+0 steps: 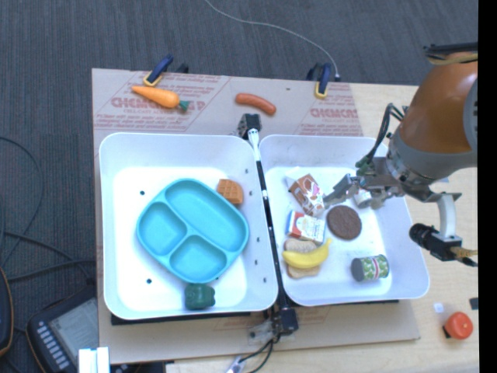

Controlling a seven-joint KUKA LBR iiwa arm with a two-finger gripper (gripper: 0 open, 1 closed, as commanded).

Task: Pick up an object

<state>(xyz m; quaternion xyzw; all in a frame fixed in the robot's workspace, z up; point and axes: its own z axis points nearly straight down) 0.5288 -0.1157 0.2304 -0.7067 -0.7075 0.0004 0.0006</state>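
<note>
**Operator:** Over the right bin (404, 247), report your position, largest items first.

**Arm:** Bench (109, 99): brown board with red print repeated across the far edge; it looks like one word, but I cannot read it with confidence. Left bin (116, 208): blue tray (192, 230) with three compartments, a brown block (230, 191) just beside its far rim, a green lump (199, 295) at the near wall. Right bin: carton (307, 193), packet (306, 226) with red and white print too small to read, banana (305, 256), brown disc (343, 222), green-labelled can (370, 267) lying on its side. On the board behind the bins: a carrot (158, 96) and a sausage (255, 103).

**Operator:** Claw state?

**Arm:** My claw (359, 193) hangs above the far part of the right bin, just beyond the disc. The fingers stand apart, and nothing sits between them.

**Operator:** Step in hand?

**Arm:** I judge this the approach; no grasp is made. The disc is nearest, with the carton close to its left.

**Operator:** Next move?

**Arm:** Centre over one item, then descend. The disc lies flat, so the fingers must straddle its edge. The carton and packet touch each other, so a careless descent could catch both.
</note>
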